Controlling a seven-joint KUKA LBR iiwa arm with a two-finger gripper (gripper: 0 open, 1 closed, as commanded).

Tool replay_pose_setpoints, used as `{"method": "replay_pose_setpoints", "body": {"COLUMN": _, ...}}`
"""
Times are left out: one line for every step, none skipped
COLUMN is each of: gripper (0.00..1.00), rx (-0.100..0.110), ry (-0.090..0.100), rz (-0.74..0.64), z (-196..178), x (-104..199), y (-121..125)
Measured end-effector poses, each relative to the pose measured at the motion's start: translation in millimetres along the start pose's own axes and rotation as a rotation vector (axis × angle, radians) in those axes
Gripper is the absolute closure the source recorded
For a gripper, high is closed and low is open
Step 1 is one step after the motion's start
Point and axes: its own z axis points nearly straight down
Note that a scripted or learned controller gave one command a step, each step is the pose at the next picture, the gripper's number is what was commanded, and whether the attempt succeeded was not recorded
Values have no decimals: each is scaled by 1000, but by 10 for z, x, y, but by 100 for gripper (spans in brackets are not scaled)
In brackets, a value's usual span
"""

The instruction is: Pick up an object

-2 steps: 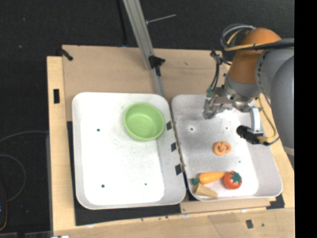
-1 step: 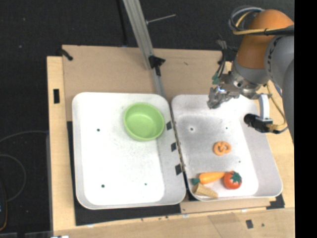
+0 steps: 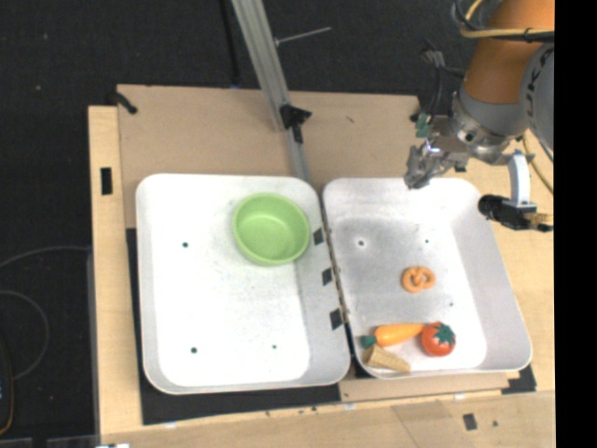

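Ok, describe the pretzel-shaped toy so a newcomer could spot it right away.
Start at the right bin. Partway down its floor, alone, lies the small orange pretzel. Its twisted, holed loop distinguishes it from the carrot and tomato nearer the front edge.

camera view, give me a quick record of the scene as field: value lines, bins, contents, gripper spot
left bin: holds a green bowl, upright, near the far edge
right bin: holds four small items in the near half
orange pretzel: mid bin, apart from the others
carrot: near edge, lying flat
tomato: right of the carrot, close to it
cone: at the near left corner, by the carrot
gripper: above the right bin's far edge, nothing seen between its fingers
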Motion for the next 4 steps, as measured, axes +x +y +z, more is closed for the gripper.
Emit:
{"method": "replay_pose_setpoints", "body": {"gripper": 100, "rx": 3, "ry": 1, "rz": -1, "z": -5, "x": 455, "y": -149}}
{"method": "replay_pose_setpoints", "body": {"gripper": 100, "rx": 4, "ry": 2, "rz": -1, "z": 104, "x": 951, "y": -224}}
{"method": "replay_pose_setpoints", "body": {"gripper": 100, "rx": 4, "ry": 2, "rz": -2, "z": 177, "x": 1419, "y": -267}}
{"method": "replay_pose_setpoints", "body": {"gripper": 100, "rx": 1, "ry": 4, "rz": -4, "z": 55, "x": 1987, "y": -226}}
